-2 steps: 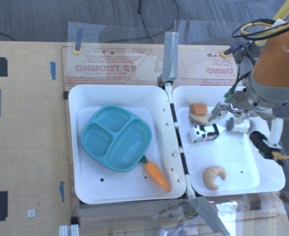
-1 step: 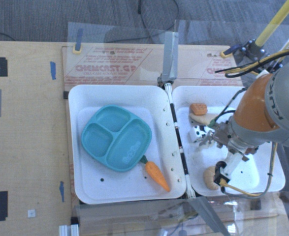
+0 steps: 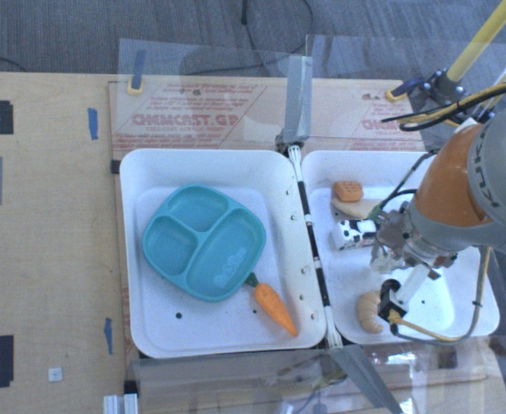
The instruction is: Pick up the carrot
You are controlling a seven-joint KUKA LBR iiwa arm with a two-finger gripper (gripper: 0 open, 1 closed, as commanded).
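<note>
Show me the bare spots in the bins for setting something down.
Left bin: bare floor below the plate, left of the carrot, and the corners above the plate. Right bin is crowded: arm, cookie, cow toy.

Camera fixed overhead; looks down aslant on both bins (image 3: 209, 330), fairly near.

Two bins sit side by side on the bench. In the left bin (image 3: 149, 322) a plate (image 3: 205, 241) lies about the middle. The carrot (image 3: 275, 307) lies before the plate's right edge, its top end against the rim and its tip toward the bin's near right corner. In the right bin (image 3: 461, 310), a biscuit (image 3: 348, 190) lies far left, a toy cow (image 3: 352, 233) just before it, and a lump (image 3: 370, 310) near left. The gripper (image 3: 389, 247) hangs over this bin, right of the cow and behind the lump.
</note>
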